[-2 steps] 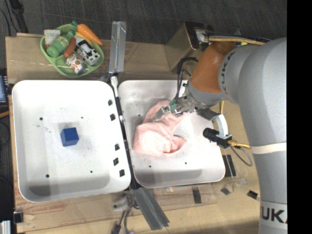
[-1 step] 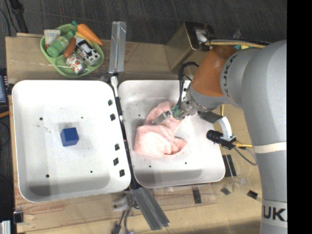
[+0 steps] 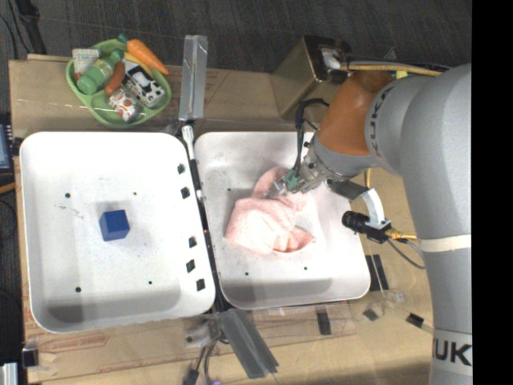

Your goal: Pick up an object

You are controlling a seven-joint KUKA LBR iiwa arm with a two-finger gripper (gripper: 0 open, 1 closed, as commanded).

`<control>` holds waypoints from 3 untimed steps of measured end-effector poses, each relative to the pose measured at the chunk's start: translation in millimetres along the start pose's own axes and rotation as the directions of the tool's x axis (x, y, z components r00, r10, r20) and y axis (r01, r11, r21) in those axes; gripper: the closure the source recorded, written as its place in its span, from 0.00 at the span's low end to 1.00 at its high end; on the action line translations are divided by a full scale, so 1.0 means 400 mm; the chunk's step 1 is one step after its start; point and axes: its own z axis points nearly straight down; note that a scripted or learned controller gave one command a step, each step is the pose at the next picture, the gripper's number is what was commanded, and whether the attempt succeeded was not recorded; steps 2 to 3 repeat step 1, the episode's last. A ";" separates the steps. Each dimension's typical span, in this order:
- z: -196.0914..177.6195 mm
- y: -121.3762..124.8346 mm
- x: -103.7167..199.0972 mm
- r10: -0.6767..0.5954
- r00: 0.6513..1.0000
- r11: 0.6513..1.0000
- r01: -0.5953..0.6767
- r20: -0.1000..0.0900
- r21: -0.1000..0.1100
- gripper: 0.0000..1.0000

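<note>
Camera view: the gripper (image 3: 290, 183) is down at the far edge of the pink cloth (image 3: 268, 223) in the right bin (image 3: 345, 283). The step appears to be the grasp (finger state: cannot tell). Next move calls for a closed pinch, then a straight lift. The left bin (image 3: 48, 215) holds a blue cube (image 3: 115, 224). A green bowl (image 3: 86, 103) of toy food sits on the surface, far left.

crumpled pink cloth (image 3: 268, 224) lies in the right bin (image 3: 240, 289), blue cube (image 3: 115, 224) in the left.
</note>
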 end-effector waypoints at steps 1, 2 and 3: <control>-0.202 0.148 0.010 0.379 0.926 0.926 -0.379 0.001 0.002 1.00; -0.202 0.148 0.010 0.379 0.926 0.926 -0.379 0.001 0.002 1.00; -0.202 0.148 0.010 0.379 0.926 0.926 -0.379 0.001 0.002 1.00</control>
